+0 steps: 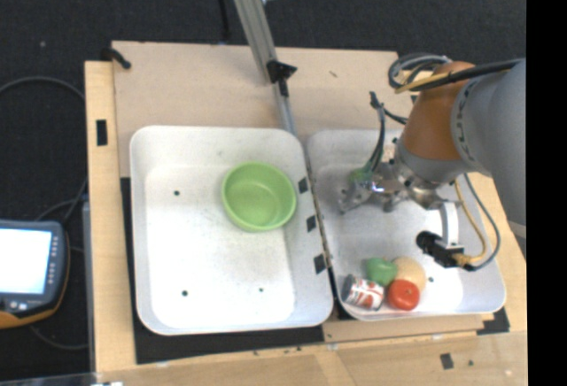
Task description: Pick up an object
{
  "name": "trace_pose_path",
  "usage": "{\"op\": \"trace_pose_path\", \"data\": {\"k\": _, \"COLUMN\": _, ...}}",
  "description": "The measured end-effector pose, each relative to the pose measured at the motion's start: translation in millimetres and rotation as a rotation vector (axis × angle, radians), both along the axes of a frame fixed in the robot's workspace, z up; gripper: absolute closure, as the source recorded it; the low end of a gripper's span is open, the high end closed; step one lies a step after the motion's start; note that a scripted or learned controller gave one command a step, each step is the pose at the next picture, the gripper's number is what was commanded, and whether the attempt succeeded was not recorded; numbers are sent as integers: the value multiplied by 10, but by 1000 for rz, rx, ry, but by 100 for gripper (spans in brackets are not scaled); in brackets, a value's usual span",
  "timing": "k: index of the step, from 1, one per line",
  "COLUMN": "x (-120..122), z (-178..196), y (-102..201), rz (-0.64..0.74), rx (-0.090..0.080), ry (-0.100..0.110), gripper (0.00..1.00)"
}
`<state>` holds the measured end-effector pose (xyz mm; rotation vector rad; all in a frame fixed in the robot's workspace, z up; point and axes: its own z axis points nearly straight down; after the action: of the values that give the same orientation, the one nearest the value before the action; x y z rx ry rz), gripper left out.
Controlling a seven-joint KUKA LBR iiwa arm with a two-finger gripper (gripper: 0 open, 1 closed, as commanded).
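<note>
My gripper hangs low over the back left part of the right bin, and the arm's orange band is above it to the right. A small green thing shows right at the gripper's far side; whether it is held cannot be told. At the bin's front lie a green object, a pale yellow object, a red round object and a red and white can, all packed close together.
A green bowl sits in the left bin, toward its back right. A slanted metal rail comes down to the wall between the bins. Black cables hang off the wrist over the right bin.
</note>
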<state>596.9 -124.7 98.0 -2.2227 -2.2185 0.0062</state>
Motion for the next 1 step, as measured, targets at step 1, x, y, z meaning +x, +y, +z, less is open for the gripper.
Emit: {"op": "trace_pose_path", "data": {"k": 1, "x": 19, "z": 140, "y": -7, "rz": -6, "rx": 1, "ry": -8, "gripper": 100}}
